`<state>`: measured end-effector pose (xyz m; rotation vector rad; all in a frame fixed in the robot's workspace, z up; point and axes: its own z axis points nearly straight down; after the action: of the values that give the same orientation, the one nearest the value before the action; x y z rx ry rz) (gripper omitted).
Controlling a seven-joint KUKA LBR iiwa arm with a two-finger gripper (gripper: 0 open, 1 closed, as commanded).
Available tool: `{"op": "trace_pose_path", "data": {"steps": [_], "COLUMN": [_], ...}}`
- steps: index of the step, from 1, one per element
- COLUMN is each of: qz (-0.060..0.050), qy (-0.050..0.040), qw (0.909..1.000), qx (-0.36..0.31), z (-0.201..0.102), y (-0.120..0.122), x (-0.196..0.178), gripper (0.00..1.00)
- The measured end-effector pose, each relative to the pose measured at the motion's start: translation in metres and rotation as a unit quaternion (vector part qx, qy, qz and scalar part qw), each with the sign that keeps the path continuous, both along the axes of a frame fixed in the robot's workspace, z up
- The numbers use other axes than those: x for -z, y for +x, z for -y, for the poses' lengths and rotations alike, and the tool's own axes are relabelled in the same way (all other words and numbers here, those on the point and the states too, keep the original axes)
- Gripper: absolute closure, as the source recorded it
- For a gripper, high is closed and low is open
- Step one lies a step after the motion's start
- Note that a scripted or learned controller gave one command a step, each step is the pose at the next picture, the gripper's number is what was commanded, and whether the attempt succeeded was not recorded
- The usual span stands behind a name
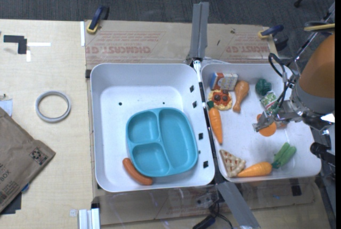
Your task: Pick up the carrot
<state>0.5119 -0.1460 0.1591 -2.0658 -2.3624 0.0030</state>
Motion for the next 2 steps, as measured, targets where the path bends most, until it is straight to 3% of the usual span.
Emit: {"op": "trace_pose_path", "data": {"steps": [1,2], "qz": [-0.001,-0.001], "qy": [-0.0009,-0.0024], "qw": [0.9998,0.9964], "qx": [0.017,0.085], "z": [-0.083,-0.144], "y": [0.043,0.062], "x": [-0.029,-0.085], "gripper": [1.0,1.0]}}
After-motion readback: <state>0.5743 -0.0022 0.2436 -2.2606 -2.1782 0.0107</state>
